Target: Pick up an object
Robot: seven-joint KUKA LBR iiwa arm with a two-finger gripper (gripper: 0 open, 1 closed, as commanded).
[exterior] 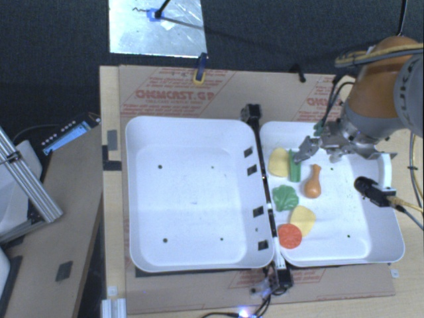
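The right bin holds several toy foods near its left side. A pale yellow piece lies at the top, with a thin dark green stick beside it. An orange gourd-shaped piece sits just to the right. Below them lie a green leafy piece, a second yellow piece and a red round piece. My gripper hangs over the upper part of this bin, just above the green stick and the orange piece. Nothing is visibly held.
The left bin sits alongside, separated by a black clipped divider. A black fitting with a cable hangs at the right bin's right wall. The grey arm covers the bin's upper right corner.
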